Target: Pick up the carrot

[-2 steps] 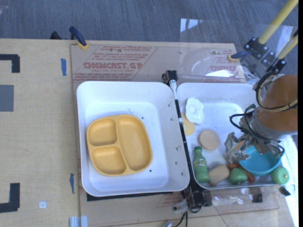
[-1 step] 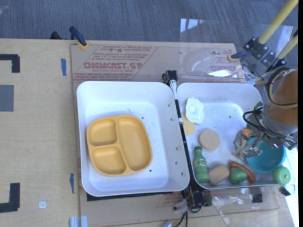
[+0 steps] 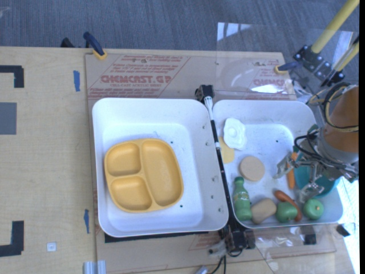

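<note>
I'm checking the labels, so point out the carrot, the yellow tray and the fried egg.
carrot [image 3: 283, 197]: camera view, middle of its orange body.
yellow tray [image 3: 161, 170]: camera view, floor of its large compartment.
fried egg [image 3: 234, 133]: camera view, its white centre.

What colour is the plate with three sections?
Yellow. The plate sits in the left bin, seen in the camera view.

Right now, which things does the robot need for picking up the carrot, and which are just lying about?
For the job:
carrot
gripper

Just lying about:
yellow divided plate
fried egg
round cracker
green bottle
green apple
</note>
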Available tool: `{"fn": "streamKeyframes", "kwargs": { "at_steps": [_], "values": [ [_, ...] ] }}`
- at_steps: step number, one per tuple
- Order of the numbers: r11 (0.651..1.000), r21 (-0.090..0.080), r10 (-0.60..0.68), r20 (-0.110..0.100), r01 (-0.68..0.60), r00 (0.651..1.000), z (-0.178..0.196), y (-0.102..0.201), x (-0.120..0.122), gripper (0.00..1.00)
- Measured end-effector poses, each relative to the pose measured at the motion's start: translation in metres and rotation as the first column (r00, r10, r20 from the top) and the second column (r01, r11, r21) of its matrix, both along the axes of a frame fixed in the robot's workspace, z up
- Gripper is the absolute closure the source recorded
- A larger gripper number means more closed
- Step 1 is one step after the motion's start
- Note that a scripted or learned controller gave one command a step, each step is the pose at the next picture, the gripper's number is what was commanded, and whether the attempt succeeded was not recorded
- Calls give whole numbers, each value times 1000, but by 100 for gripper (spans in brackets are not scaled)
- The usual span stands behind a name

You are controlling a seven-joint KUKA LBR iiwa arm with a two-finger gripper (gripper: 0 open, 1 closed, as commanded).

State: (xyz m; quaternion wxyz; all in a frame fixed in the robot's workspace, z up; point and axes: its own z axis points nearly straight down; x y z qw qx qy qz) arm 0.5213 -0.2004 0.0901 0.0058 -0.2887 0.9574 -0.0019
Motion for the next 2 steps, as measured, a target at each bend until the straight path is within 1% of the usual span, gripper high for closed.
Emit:
{"fn": "streamKeyframes", "kwargs": {
  "at_steps": [1, 2],
  "values": [
    [1000, 1, 0, 17, 0, 1000, 13, 3, 5, 100],
    [998, -4, 57, 5, -57, 998, 2, 52, -23, 100]
  ]
}}
